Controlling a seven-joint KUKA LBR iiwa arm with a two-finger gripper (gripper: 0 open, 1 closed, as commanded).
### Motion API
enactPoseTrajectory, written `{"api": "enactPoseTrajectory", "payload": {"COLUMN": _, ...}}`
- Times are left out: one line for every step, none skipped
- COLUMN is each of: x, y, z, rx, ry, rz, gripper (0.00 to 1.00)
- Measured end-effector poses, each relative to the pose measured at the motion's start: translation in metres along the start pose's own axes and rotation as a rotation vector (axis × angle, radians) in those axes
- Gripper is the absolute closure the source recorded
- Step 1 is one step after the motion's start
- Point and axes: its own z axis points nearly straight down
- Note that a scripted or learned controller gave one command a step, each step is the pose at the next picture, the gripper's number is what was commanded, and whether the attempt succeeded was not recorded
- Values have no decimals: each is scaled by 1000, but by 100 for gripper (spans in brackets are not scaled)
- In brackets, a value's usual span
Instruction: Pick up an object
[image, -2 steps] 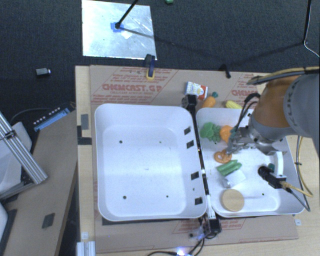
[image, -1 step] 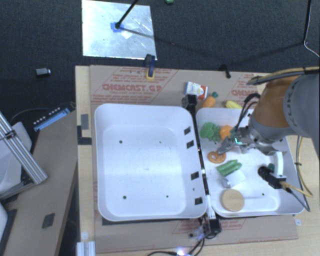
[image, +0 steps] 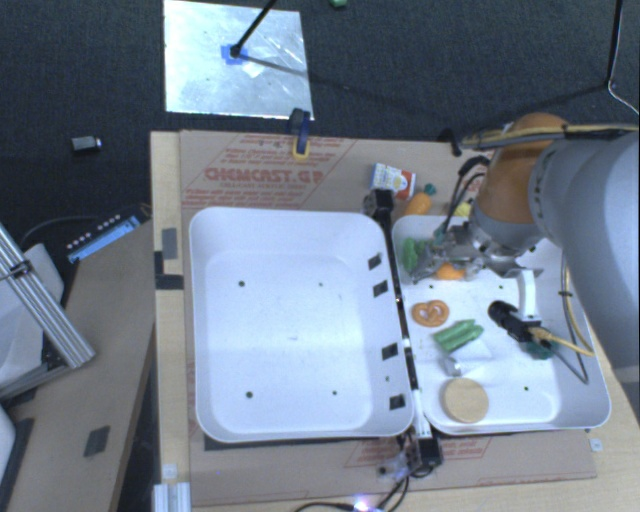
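Close by tool: pretzel; green block

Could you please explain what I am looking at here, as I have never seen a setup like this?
This is one picture from a camera fixed above a bench, looking down at a slant. The big grey shape with an orange band is a robot arm reaching in from the right. Its gripper, the part meant to pick things up, is low over the far end of the right bin. Beside that is the left bin, also shallow and white. In the right bin lie a pretzel, a green piece, a round tan disc and a small orange piece right at the gripper. Whether the gripper holds anything cannot be told from this view.
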Motion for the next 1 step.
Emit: {"api": "enactPoseTrajectory", "payload": {"x": -1, "y": -1, "z": -11, "rx": 1, "ry": 1, "rz": 2, "gripper": 100}}
